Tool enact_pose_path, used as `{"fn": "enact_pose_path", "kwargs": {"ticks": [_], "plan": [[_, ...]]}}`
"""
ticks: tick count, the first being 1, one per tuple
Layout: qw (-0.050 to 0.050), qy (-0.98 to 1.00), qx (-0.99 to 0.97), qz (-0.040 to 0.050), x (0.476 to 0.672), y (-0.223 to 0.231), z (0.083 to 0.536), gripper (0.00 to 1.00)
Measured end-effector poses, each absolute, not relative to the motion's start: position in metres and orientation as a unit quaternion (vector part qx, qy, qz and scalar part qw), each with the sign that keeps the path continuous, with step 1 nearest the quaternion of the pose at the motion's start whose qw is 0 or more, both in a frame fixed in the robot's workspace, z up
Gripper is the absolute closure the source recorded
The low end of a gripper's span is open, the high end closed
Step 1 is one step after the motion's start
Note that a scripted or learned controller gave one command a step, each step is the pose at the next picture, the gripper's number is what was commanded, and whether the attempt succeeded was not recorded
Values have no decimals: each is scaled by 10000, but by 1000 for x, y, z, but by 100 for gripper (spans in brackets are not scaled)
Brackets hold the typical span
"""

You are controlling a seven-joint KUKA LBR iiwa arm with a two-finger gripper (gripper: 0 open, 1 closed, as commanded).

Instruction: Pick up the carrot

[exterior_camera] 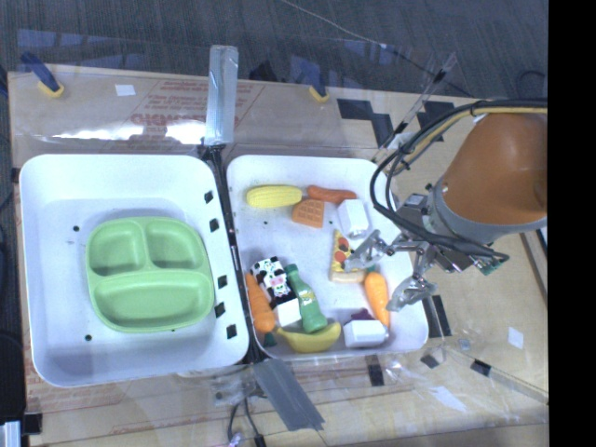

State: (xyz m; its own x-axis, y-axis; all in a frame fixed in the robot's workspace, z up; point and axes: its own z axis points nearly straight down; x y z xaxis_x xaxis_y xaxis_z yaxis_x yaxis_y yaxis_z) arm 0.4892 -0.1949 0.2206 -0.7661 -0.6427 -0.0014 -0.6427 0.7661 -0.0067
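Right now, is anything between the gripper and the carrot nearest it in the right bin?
Nothing visible. The gripper hangs right over the carrot. A pizza slice lies close beside the carrot, and a white block sits at its lower end.

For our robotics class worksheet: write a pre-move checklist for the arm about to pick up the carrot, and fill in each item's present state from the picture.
1. Carrot in view, in the right bin: ok.
2. Hand positioned over the carrot: ok.
3. Carrot between the fingers: cannot tell.
4. Room around the carrot: not ok; pizza slice and a white block lie close.
5. Second orange piece by the left wall could be mistaken: not ok.
6. Green plate out of the way in the left bin: ok.
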Motion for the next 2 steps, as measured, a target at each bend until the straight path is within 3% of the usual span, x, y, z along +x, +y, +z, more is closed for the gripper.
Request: {"fn": "enact_pose_path", "kwargs": {"ticks": [1, 2], "plan": [[33, 9325, -3612, -23, 493, -208, 108, 0], [13, 9744, -2249, -15, 486, -212, 95, 0]]}}
